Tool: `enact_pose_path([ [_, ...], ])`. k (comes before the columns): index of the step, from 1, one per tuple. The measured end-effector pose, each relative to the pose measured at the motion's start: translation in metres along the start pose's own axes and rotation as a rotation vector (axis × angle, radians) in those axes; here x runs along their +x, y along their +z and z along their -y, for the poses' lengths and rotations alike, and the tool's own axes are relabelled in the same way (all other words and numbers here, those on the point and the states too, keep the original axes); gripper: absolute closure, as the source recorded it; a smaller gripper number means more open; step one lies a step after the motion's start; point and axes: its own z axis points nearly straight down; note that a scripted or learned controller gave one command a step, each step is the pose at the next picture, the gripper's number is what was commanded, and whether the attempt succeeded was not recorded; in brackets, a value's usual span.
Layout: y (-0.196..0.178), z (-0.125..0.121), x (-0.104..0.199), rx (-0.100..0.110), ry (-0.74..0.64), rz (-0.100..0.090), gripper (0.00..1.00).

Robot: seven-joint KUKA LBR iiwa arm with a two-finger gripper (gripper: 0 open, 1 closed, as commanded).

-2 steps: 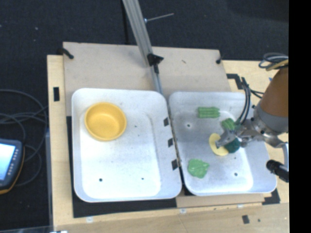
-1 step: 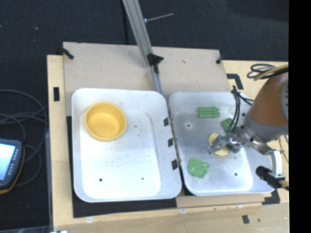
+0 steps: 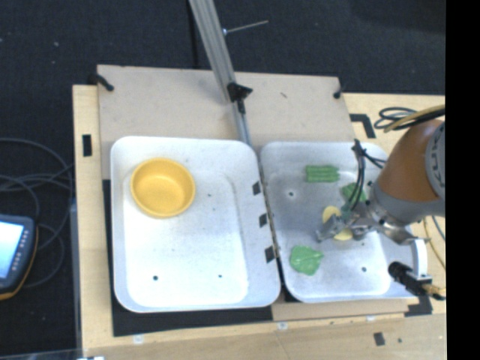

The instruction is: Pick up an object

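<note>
I am looking down at the bench through the one camera above it. Two white bins are sitting side by side. The left bin (image 3: 187,276) is holding a yellow bowl (image 3: 163,187) near its top corner. The right bin (image 3: 360,283) is holding the small toys: a green block (image 3: 321,174) near the top, a flat green piece (image 3: 305,259) near the bottom, a green bit (image 3: 351,193) just beside the arm, and a small yellow piece (image 3: 332,217) in the middle.

The arm (image 3: 409,175) is reaching in from the right. Its gripper (image 3: 336,229) is sitting low in the right bin, right at the yellow piece. It is too dark and blurry there, so I cannot tell how the tips are set, or whether anything is caught.

I am guessing the yellow piece is the thing to pick. It is looking small and light, likely hard plastic or foam, and a bit smooth, so it could slip out or scoot away on the bin floor. I would be taking it across its narrow middle, pressing down gently first. The green bit is lying close by, so I would be careful not to bump it.
</note>
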Motion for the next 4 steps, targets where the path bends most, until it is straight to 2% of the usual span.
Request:
enact_pose_path([
  [1,-0.012,-0.001,-0.001,-0.003,0.002,0.000,1.00],
  [2,-0.057,-0.009,-0.001,-0.005,-0.001,0.000,1.00],
  [4,-0.164,-0.005,-0.011,-0.006,0.000,0.001,1.00],
])
